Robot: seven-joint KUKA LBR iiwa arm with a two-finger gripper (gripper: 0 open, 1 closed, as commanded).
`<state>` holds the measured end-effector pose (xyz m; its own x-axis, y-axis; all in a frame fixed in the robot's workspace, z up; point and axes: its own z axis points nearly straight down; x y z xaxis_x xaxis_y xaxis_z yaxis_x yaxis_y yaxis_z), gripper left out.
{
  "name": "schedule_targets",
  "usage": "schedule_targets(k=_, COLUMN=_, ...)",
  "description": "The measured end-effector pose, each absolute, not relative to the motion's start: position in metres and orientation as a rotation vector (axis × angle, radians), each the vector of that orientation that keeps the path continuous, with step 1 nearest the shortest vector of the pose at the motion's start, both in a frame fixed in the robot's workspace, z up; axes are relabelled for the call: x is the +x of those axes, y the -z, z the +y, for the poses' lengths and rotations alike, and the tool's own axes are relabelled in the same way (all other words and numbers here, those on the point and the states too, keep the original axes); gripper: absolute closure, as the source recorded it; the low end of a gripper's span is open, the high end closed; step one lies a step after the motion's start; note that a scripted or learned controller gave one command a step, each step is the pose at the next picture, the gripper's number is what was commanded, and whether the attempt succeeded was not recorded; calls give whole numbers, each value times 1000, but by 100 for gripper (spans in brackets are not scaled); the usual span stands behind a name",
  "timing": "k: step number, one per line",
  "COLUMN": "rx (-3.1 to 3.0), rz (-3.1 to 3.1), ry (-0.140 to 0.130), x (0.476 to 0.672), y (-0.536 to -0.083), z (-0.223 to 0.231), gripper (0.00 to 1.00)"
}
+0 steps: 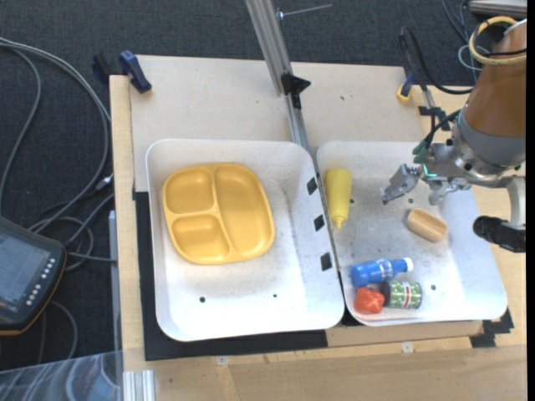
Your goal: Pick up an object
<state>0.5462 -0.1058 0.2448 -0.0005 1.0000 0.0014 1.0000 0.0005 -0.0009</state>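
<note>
The right bin (476, 295) holds a yellow squeeze bottle (338, 195) near its left wall, a tan bread-like piece (426, 225) at centre right, and a blue-and-white bottle (380, 270), a red fruit-like piece (369, 300) and a green can (405, 294) along its front. My gripper (415, 187) hangs over the upper middle of this bin, just above and left of the tan piece. Its fingers (396, 188) are spread with nothing between them.
The left bin (159, 307) carries a yellow divided plate (219, 212). A slanted metal pole (267, 23) rises from the gap between the bins. The arm's orange band (500, 82) and cables fill the upper right. A black tablet (25, 274) lies off the bench's left.
</note>
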Motion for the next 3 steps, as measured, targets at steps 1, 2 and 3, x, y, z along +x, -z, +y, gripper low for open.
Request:
schedule_targets(k=1, rx=-2218, rz=-2216, ry=-6, x=541, y=-195, z=-114, gripper=0)
schedule_targets(k=2, rx=-2216, rz=-2216, ry=-6, x=545, y=-134, z=-113, gripper=0)
schedule_targets(k=3, rx=-2217, rz=-2217, ry=-5, x=544, y=-90, z=-112, gripper=0)
